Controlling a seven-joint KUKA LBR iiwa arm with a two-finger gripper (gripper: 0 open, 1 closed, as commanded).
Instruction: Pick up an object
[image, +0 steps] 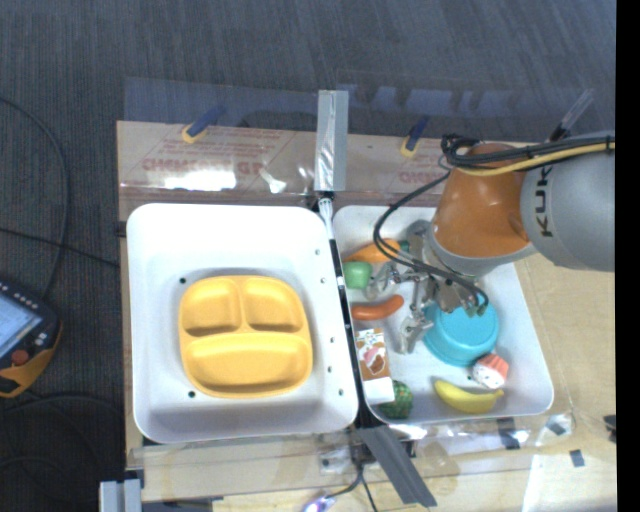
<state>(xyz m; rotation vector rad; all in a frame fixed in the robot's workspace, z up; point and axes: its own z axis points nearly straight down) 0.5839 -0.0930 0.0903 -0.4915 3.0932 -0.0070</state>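
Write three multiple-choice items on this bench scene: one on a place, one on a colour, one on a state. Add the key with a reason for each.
1. Where does the yellow tray lie?
A. in the left bin
B. in the right bin
C. on the floor

2. What colour is the bowl?
A. red
B. blue
C. white

3. How does the banana lie?
A. clamped in the gripper
B. inside the bowl
C. loose on the bin floor

Key: 1 A, the tray sits alone in the left bin. 2 B, the bowl under the arm is blue. 3 C, the banana rests by the near wall, apart from the gripper.
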